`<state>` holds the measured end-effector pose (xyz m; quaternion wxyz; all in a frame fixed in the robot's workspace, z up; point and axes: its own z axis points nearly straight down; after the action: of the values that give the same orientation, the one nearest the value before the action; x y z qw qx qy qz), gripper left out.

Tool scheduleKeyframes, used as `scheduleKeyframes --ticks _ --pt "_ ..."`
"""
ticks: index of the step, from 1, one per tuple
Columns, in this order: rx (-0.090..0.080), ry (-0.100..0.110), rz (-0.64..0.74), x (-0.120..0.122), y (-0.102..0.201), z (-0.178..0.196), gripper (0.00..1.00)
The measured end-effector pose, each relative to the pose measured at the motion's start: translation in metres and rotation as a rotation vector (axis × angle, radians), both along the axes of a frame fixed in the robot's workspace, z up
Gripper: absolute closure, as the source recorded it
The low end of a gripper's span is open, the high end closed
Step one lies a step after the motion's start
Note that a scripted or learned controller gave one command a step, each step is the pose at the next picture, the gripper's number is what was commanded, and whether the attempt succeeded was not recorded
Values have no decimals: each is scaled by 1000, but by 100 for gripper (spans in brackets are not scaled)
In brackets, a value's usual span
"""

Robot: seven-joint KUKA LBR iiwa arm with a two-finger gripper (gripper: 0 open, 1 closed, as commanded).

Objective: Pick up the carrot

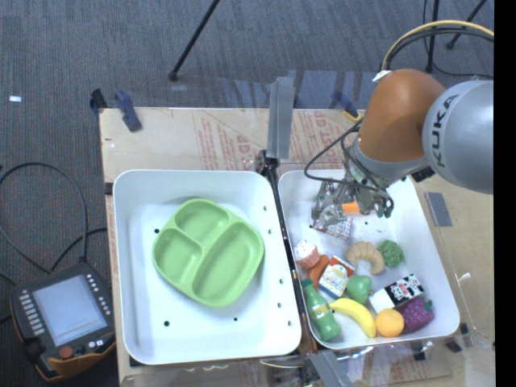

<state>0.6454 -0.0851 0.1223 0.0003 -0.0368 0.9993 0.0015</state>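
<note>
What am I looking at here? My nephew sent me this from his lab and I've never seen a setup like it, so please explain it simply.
This is one picture from a camera fixed above a workbench, looking down at a slant. The big grey and orange thing on the right is a robot arm. At its end is a gripper with two fingers, lowered into the right bin. A small orange piece, probably the carrot, sits right at the gripper, but I cannot tell whether it is actually held.

The bench bears two shallow white bins. The left bin holds a green divided plate. The right one holds toy food: a croissant, broccoli, a banana, an orange, a green bottle and more. The grey box at lower left is a control pad.
</note>
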Motion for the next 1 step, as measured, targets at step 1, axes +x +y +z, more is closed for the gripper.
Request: scheduleKeyframes --ticks 1 --pt "-3 -3 211 0 -49 76 100"
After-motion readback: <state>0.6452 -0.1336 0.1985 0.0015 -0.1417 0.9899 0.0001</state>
